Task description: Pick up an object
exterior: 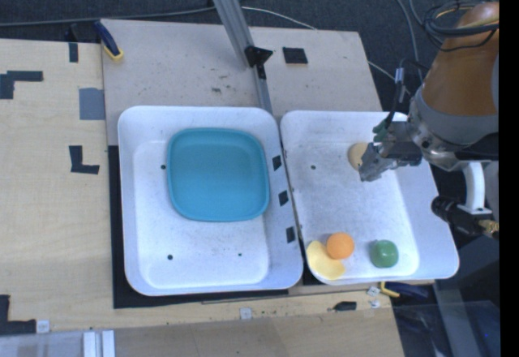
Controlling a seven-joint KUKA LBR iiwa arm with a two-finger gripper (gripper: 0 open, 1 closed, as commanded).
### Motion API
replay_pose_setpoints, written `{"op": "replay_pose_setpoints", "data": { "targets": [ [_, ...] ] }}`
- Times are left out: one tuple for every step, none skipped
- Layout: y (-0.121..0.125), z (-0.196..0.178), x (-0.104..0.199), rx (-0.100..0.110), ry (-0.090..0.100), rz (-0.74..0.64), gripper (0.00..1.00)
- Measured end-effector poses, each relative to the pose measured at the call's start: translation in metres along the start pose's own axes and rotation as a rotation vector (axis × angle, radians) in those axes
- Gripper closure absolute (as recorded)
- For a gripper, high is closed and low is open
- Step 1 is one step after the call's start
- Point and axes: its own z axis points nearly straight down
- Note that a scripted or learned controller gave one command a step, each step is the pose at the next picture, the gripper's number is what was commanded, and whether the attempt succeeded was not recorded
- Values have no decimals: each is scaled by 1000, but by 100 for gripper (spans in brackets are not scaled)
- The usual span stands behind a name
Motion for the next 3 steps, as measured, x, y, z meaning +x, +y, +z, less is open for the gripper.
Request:
{"op": "replay_pose_setpoints", "data": {
  "targets": [
    [13, 16, 57, 2, 0, -1, 100],
    [16, 17, 103, 1, 0, -1, 100],
    [23, 21, 145, 1, -1, 1, 100]
  ]
}}
